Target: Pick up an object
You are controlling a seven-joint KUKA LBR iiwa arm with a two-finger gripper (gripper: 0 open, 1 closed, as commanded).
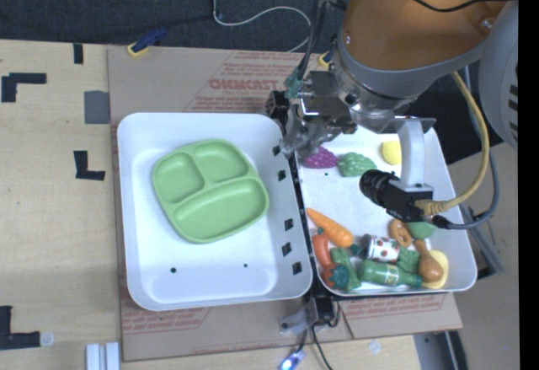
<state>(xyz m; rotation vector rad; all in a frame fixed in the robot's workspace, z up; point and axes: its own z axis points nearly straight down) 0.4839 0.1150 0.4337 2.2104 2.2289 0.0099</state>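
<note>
While the grey arm [438, 14] with its orange band reaches in over the far right corner of the counter [50, 191], its gripper [307, 136] hangs low at the far left corner of the right bin [446, 183], just beside the divide between the two bins; whether it is spread or pressed together I cannot tell, and nothing shows clearly between its tips. Two shallow white bins sit side by side on a sheet of brown cardboard [210, 82]. One green plate [210, 190] with three compartments lies in the middle of the left bin [135, 191]. Toy food is gathered in the right bin. One purple bunch of grapes [320, 159] lies just beside the gripper, with one green piece [355, 163] next to it and one yellow piece [390, 152] toward the far right. One carrot [330, 227] lies near the left wall. A heap along the near edge holds one small can [382, 249], one green cucumber-like piece [389, 275] and several more toys too jumbled to count.
</note>
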